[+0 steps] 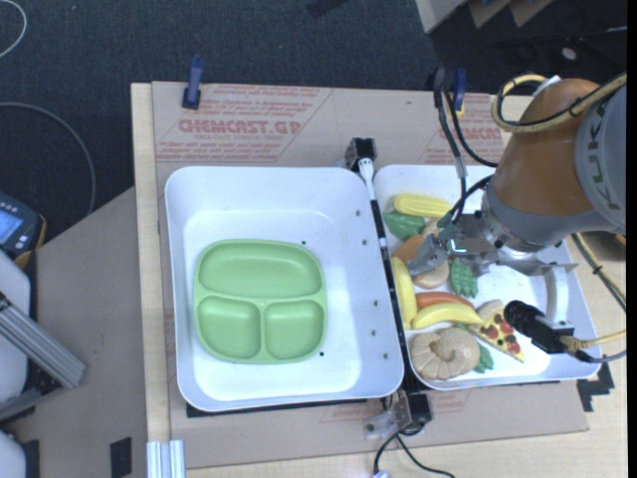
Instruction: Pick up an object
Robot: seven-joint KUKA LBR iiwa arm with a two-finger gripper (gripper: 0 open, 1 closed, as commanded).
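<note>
The grey arm with its orange band reached in from the right edge of the frame and bent down over the right bin. The gripper sat low in the upper middle of that bin, among the toy food. Whether it was clenched or released could not be told from this angle, and nothing could be seen held in it.

The toys crowded the left half of the right bin. A yellow corn cob lay near the top, with a green leafy piece just below and left of it. A pale round piece lay just under the gripper, and a broccoli floret beside it to the right. A long yellow piece ran down along the bin's left wall. Lower down, a banana lay under a thin red piece. A pizza slice lay to the banana's right, and a tan bagel sat in the bottom left corner.

The left bin, in the centre of the frame, held a green divided plate lying flat. Both bins rested on a printed brown board
</note>
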